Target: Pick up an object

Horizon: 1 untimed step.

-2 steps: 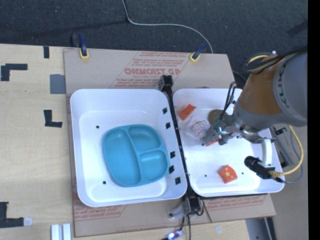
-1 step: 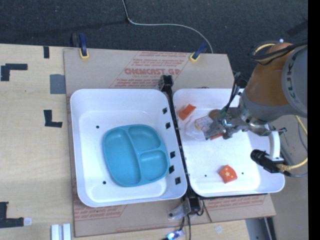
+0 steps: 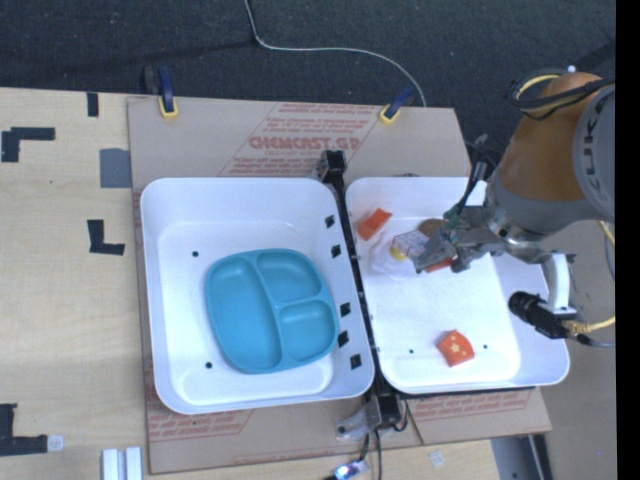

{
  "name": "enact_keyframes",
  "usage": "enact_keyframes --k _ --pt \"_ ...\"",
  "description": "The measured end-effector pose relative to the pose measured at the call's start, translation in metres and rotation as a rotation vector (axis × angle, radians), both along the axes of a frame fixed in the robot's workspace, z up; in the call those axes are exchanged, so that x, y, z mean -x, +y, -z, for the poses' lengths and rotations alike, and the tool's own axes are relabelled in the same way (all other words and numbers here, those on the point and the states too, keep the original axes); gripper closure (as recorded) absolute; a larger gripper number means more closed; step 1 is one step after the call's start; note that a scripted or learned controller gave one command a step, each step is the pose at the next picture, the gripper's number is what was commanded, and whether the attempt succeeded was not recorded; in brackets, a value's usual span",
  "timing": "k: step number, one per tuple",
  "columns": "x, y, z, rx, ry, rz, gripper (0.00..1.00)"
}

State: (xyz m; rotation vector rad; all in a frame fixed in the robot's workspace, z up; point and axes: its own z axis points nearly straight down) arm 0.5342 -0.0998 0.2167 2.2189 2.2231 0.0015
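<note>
In the right bin [image 3: 500,368] lie three small objects. An orange piece [image 3: 374,222] sits near the bin's upper left corner. A pale, clear-looking item with a yellow spot [image 3: 404,248] lies just below and right of it. A red block [image 3: 455,347] rests near the bin's front wall. My gripper [image 3: 440,252] hangs low over the bin's upper middle, right beside the pale item and touching or nearly touching its right side. Its tip is dark and partly hidden by the wrist.
The left bin [image 3: 165,218] holds a blue divided plate [image 3: 270,308]. A black divider [image 3: 345,258] with clips runs between the bins. The grey arm with its orange band [image 3: 545,158] covers the right bin's upper right. A black cable fitting [image 3: 535,313] hangs near the right wall.
</note>
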Motion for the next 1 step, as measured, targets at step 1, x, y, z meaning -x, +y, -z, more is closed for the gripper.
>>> enact_keyframes --k 1 --pt "0.0059 0.0573 0.0078 -0.002 0.004 -0.004 1.00"
